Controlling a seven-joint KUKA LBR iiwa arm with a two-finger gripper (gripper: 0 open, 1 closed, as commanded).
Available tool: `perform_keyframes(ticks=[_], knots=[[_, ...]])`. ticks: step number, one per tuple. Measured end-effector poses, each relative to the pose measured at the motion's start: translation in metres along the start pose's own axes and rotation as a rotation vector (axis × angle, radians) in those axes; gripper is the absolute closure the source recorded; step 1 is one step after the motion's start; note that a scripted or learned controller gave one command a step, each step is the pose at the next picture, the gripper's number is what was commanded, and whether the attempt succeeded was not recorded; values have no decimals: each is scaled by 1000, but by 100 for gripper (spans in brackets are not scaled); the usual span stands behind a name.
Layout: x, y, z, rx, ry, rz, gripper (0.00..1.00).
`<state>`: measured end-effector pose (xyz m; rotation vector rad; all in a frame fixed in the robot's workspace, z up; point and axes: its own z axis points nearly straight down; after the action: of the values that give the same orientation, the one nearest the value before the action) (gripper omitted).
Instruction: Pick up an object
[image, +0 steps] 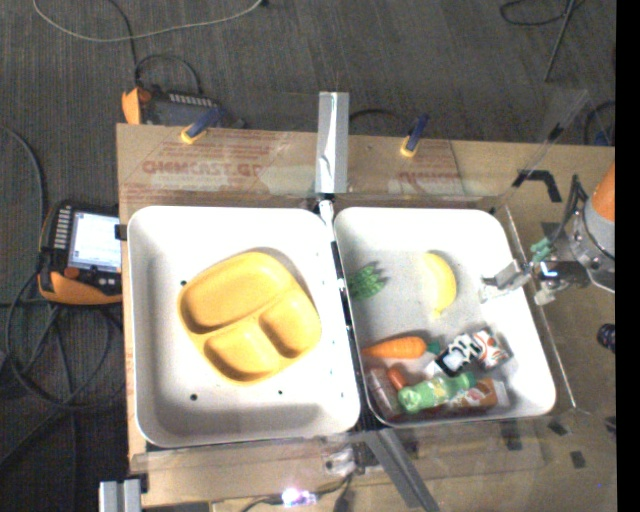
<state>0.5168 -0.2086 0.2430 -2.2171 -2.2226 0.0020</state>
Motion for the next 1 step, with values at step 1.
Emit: perform_keyframes(ticks=[1], knots=[[3,62,109,2,-2,68,0]])
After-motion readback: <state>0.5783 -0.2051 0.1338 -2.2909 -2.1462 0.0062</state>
